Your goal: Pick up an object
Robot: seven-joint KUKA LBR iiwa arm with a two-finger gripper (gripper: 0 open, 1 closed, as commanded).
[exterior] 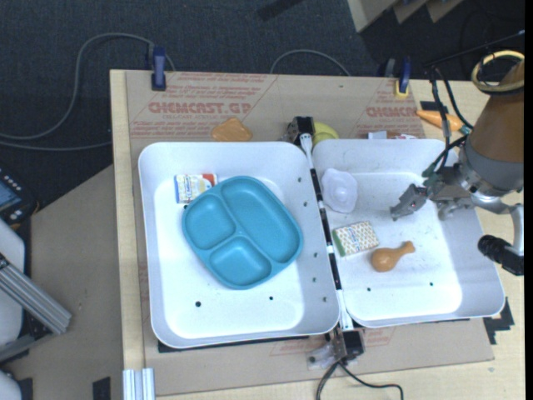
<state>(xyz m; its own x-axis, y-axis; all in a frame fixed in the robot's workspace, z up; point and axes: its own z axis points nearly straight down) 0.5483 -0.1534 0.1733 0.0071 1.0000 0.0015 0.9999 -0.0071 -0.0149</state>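
My gripper (428,206) hangs over the upper right part of the right bin (466,298), its fingers spread open with nothing between them. In that bin a brown pear-shaped toy (390,257) lies just below and left of the gripper. A small green-patterned box (356,238) lies beside the toy, near the bin's left wall. A clear plastic cup (340,190) lies above the box. The left bin (250,319) holds a blue divided plate (241,231) and a small white carton (193,186) at the plate's upper left.
Behind the bins on the cardboard bench sit an orange lump (231,129), a yellow object (323,132) and a black clip (301,127). Blue clamps (157,67) (403,77) grip the bench's far edge. The arm's body (500,140) stands over the right bin's far right corner.
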